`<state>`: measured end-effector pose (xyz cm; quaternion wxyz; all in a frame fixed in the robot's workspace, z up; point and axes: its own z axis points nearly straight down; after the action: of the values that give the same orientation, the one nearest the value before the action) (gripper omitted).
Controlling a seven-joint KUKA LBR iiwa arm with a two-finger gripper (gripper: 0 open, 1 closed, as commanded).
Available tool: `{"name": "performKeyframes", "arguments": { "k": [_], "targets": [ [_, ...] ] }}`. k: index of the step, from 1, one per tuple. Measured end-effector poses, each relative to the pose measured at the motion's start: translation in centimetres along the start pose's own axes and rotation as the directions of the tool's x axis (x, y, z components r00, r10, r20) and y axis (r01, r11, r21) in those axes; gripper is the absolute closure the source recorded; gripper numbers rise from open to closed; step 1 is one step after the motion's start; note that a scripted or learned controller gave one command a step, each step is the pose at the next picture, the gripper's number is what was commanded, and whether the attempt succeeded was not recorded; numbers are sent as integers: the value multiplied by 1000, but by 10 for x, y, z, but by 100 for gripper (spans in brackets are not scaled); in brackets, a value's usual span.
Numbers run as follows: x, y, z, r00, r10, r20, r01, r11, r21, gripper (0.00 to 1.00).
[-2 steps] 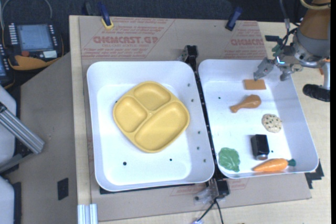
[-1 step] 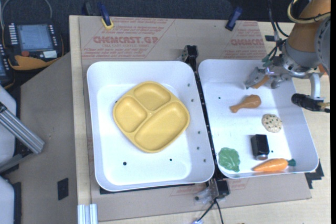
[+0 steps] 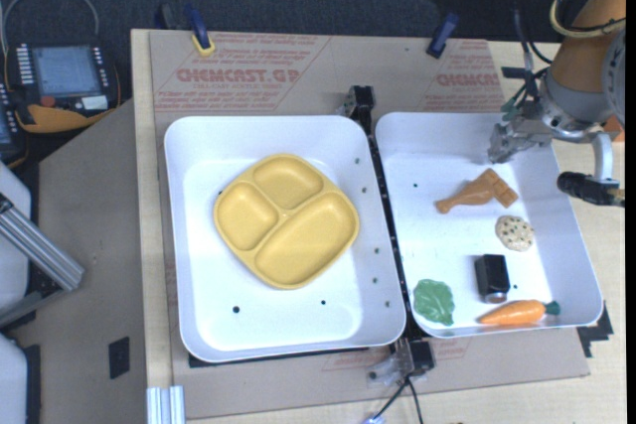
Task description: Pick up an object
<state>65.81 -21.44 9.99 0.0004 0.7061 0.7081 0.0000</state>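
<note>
Two shallow white bins are seen side by side on the counter (image 3: 149,213). The left bin (image 3: 189,243) carries a yellow divided plate (image 3: 286,218); the right bin (image 3: 566,253) carries the loose things from which one is to be picked. The tool (image 3: 505,144) is placed over the far right part of the right bin, near its upper edge, with the arm (image 3: 586,55) reaching in from the right. Whether the tool is apart or together cannot be told from this view, and nothing is seen held in it. Just below it lies a brown chicken leg (image 3: 479,194) — the nearest thing, close by but apart from the tool. Farther toward the near edge are found a cookie (image 3: 514,232), a small black block (image 3: 491,275), a green leaf (image 3: 434,301) and an orange carrot (image 3: 514,314), all lying free. The step in hand is judged to be the approach, with no grasp yet made. The next move would call for the tool to be centred over one thing — the chicken leg seems handiest — and lowered squarely about its narrow part.
</note>
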Motion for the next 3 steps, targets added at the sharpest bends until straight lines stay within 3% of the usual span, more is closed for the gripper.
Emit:
{"name": "performKeyframes", "arguments": {
  "k": [3],
  "targets": [
    [-5, -5, -166, 1000, 2, 3, -2, 1000, -7, 100]
  ]
}}
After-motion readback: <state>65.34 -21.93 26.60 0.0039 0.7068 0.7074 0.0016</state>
